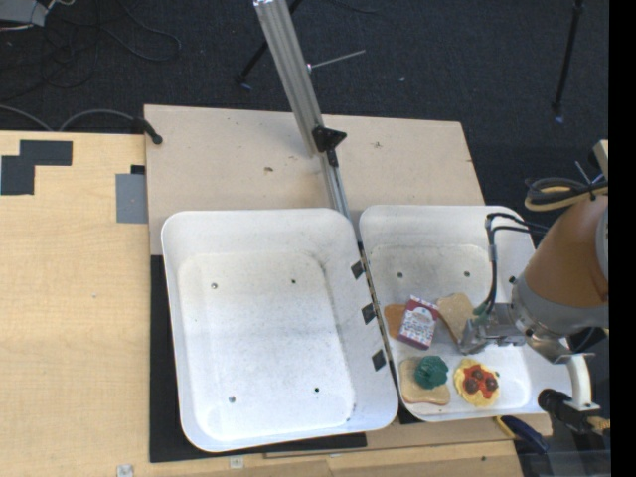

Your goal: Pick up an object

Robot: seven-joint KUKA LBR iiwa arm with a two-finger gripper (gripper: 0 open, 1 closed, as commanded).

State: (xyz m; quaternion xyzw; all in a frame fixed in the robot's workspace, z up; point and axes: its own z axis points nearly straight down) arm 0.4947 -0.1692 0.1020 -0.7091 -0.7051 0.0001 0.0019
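A robot arm [566,266], grey with an orange band, reaches into the right bin [427,227] from the right. Its gripper [475,336] sits low over the bin floor (too small and dark to tell its state), with nothing visibly held. Just left of it lie a tan bread-like slice [456,313] and a small red-and-white carton [418,323]. Just below it is a yellow piece with red spots [477,382], beside a green object on toast [428,376]. The left bin [199,237] adjoins.
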